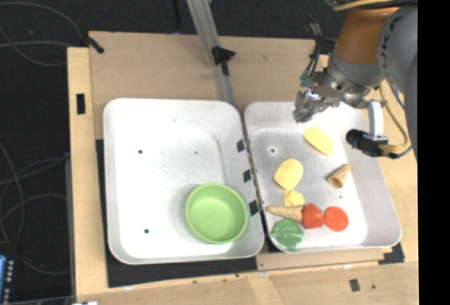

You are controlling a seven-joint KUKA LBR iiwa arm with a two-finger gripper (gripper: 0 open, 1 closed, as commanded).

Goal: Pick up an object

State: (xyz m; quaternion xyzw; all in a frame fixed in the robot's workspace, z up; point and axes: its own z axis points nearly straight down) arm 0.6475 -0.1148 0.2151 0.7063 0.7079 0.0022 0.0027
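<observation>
You see the claw (307, 108) hanging over the far rim of the right bin (373, 226), under the orange-banded wrist; whether it is open or closed, you cannot tell from this angle, and nothing shows between its tips. Taking the right bin as your landmark: a pale yellow piece (319, 141) lies in its far part, just below the claw and apart from it. A rounder yellow piece (288, 173) sits near its middle, with a small yellow lump (294, 197) just nearer you. A tan cone (339, 175) lies toward its right side. Along its near edge you find a long tan piece (283, 211), two red balls (312, 216) (337, 218) side by side, and a green item (286, 233) at the near-left corner. Left of the right bin, the left bin (140, 128) holds a green bowl (216, 213).
</observation>
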